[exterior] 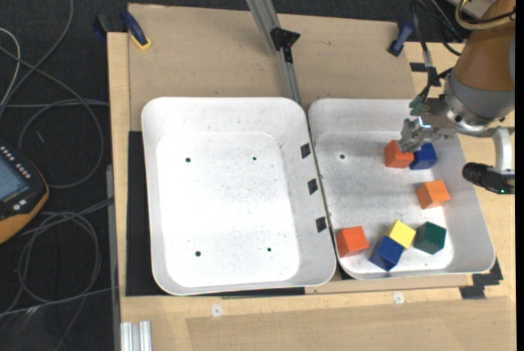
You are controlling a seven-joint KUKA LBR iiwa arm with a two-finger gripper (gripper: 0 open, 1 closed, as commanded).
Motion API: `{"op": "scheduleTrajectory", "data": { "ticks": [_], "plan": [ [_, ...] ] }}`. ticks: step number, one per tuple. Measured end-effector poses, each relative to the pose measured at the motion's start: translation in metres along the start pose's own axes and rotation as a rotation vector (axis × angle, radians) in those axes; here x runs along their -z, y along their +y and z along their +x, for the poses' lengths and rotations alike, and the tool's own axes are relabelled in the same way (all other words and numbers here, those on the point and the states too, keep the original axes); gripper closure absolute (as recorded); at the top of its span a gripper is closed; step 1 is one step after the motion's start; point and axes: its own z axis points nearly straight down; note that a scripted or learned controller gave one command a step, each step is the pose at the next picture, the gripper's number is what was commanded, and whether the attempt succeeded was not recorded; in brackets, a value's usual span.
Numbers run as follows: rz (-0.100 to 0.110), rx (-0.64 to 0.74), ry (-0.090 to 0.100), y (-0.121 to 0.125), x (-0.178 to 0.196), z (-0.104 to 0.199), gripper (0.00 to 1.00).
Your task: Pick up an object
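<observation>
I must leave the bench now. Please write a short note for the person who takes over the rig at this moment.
Hand: low in the right bin, just over the red block and the blue block, which touch. Open or shut: cannot tell.
Other blocks, right bin: orange block mid-right; near the front rim an orange-red block, a yellow block against a second blue block, a green block.
Done: nothing lifted.
Left: grasp one block and raise it.

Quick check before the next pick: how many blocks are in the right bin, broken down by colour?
Orange blocks: 3, one by the pincer, one mid-bin, one at the near edge
Blue blocks: 2, one beside the pincer, one near edge
Yellow block: 1
Green block: 1
Total: 7, all in the right white bin
</observation>
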Motion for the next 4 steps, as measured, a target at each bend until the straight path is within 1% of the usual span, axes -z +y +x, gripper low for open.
{"op": "scheduleTrajectory", "data": {
  "ticks": [1, 2, 3, 4],
  "plan": [
    [0.001, 0.000, 0.001, 0.004, 0.044, 0.001, 1.00],
    [0.000, 0.001, 0.000, 0.015, 0.100, 0.006, 1.00],
    [0.004, 0.004, 0.003, 0.022, 0.106, 0.055, 1.00],
    [0.005, 0.005, 0.004, 0.028, 0.110, 0.113, 1.00]
  ]
}}
